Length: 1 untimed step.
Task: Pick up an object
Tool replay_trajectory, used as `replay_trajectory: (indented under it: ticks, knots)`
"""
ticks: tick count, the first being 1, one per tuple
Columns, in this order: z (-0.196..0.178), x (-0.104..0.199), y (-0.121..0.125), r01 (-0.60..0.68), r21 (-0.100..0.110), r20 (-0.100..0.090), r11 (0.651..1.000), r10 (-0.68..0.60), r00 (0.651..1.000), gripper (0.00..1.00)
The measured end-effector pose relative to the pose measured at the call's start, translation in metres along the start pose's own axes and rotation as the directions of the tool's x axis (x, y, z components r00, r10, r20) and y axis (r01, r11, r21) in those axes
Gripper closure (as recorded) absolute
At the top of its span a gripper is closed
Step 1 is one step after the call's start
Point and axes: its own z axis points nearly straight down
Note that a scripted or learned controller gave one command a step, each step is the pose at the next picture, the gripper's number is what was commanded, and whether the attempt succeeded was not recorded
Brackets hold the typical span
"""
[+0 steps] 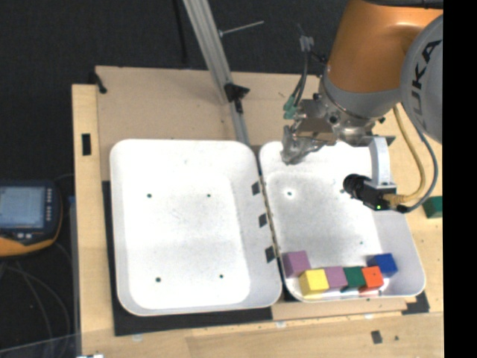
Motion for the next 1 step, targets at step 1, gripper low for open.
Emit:
replay_trajectory:
  ticks: [1]
  knots:
    - [-0.0227, 0.0531, -0.0122, 0.003, 0.001, -0.001, 1.0, -0.003, 1.0, 1.0]
